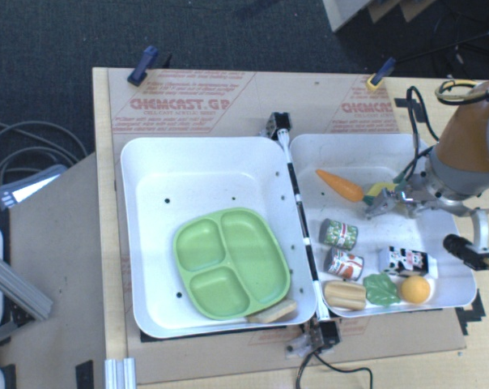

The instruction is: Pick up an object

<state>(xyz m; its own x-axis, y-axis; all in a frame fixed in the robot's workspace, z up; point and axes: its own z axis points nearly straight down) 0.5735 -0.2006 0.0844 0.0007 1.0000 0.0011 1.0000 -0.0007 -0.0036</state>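
- My gripper (pixel 384 203): low in the right bin (pixel 354 154), just right of the carrot (pixel 340 185); finger state cannot be told.
- Two cans (pixel 340 233), carton (pixel 406 260), orange (pixel 415 288): near front wall.
- Left bin (pixel 147 177): green divided plate (pixel 228 262).

Much open room is seen in the left bin (pixel 147 168), along its back and left side. Its middle and front are taken up by a green plate (pixel 231 262), with a tan block (pixel 273 313) touching the plate's front edge. The right bin (pixel 342 148) is crowded. A carrot (pixel 340 185) is laid across the back part. Two small cans (pixel 339 233) (pixel 344 263) are set close to the wall between the bins. The front is blocked by a bun (pixel 345 296), a green leafy thing (pixel 380 289), an orange ball (pixel 414 288) and a black and white box (pixel 406 260), all packed close. The right side is filled by the arm (pixel 463 148). A small open patch is left in the middle, between the carrot and the box.
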